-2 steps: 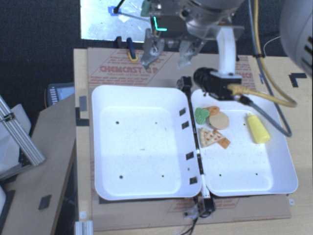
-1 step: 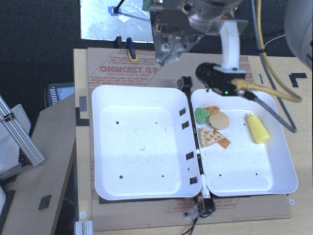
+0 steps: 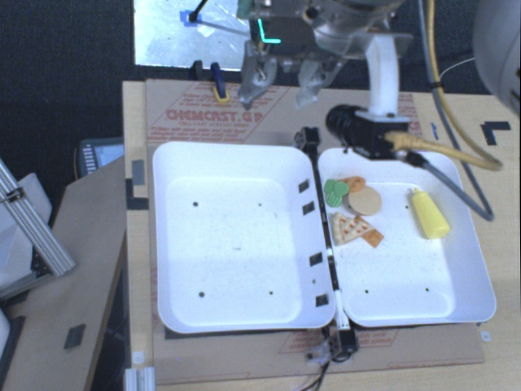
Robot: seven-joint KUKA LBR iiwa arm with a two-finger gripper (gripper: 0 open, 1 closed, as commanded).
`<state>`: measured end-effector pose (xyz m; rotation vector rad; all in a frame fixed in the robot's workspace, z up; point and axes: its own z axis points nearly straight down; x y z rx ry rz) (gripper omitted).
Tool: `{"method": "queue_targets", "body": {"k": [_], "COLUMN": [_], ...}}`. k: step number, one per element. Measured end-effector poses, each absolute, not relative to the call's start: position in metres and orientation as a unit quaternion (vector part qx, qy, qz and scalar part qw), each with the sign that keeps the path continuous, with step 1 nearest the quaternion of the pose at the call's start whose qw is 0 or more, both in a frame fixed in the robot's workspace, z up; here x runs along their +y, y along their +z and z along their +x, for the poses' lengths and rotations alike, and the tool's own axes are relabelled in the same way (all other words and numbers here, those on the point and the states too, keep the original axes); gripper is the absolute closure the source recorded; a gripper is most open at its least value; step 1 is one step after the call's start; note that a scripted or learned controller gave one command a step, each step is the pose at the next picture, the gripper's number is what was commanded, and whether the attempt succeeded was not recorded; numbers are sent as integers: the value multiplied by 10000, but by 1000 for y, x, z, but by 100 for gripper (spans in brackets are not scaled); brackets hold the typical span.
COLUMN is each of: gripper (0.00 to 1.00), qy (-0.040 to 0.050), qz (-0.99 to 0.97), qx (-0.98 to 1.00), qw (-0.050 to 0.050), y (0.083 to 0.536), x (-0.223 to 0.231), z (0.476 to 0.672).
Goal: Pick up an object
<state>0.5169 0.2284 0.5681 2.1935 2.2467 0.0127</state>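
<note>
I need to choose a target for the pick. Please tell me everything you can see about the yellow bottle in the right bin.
The yellow bottle looks like smooth plastic, a toy mustard bottle with a narrow cap end pointing up-left. It lies on its side, slanted, on the floor of the right bin, toward its far right part. It is apart from the food pieces to its left. The gripper is far from it, beyond the bins.

One fixed camera looks down at a slant on both bins (image 3: 236, 157) from above the bench (image 3: 480, 112).
</note>
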Motion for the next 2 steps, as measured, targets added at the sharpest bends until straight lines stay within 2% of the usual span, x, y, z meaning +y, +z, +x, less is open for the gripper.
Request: {"method": "queue_targets", "body": {"k": [1, 2], "gripper": [100, 100], "qy": [55, -75], "qz": [6973, 7065], "qx": [7167, 7076], "qw": [11, -27], "y": [580, 340], "x": [229, 234], "z": [517, 504]}}
